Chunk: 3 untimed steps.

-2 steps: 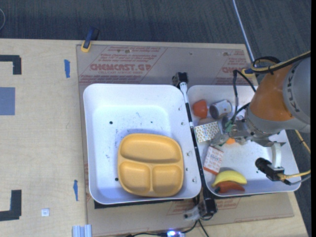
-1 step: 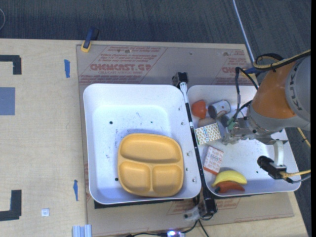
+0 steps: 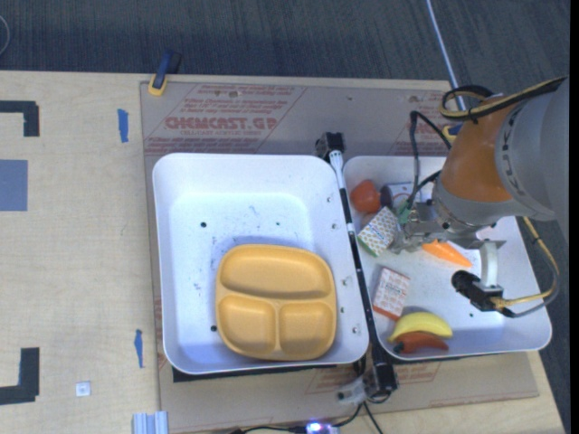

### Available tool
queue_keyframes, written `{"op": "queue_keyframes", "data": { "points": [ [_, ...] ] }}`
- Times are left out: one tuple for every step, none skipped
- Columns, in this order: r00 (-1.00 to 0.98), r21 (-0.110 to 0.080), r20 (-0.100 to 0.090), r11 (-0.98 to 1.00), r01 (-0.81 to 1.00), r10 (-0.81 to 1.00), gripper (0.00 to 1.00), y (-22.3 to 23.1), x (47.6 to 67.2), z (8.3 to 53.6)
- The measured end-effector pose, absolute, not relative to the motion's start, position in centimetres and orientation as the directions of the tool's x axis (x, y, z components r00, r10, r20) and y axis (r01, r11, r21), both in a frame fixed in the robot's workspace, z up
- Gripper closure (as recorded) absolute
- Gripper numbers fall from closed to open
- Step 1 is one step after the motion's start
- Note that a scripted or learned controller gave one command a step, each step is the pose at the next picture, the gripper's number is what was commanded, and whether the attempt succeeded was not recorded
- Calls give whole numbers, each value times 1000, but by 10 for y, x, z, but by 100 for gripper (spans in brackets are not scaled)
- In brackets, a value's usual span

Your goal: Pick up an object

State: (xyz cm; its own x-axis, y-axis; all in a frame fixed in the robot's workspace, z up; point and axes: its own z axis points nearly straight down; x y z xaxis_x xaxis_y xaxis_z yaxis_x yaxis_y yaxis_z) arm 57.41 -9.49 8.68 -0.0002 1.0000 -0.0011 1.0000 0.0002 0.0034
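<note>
Arm is down in the right bin (image 3: 529, 337), claw (image 3: 418, 231) low at the cluster near the bin's 10 o'clock. Can't tell claw state, wrist hides it.

Candidates: patterned packet (image 3: 379, 231) touching the claw's 9 o'clock side, orange carrot (image 3: 448, 253) just at its 4 o'clock, red ball (image 3: 365, 196) at 10 o'clock. Further off: small carton (image 3: 392, 294) and banana (image 3: 421, 324) at 6 o'clock, near the bin's front wall. Left bin (image 3: 181, 242) holds the yellow divided tray (image 3: 276, 301).

Risks: items crowd the claw, so it may pinch the packet's edge and slip, or nudge the carrot aside. Flat packet likely peels out on lift. Ball can roll off.
</note>
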Motion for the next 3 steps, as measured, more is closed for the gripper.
{"op": "queue_keyframes", "data": {
  "points": [
    [-1, 3, -2, 1, 1000, 1000, 100, -92, 626, 87],
    [-1, 0, 0, 1, 1000, 1000, 0, -92, 625, 85],
    [-2, 4, -2, 2, 1000, 1000, 100, -92, 626, 97]
  ]
}}
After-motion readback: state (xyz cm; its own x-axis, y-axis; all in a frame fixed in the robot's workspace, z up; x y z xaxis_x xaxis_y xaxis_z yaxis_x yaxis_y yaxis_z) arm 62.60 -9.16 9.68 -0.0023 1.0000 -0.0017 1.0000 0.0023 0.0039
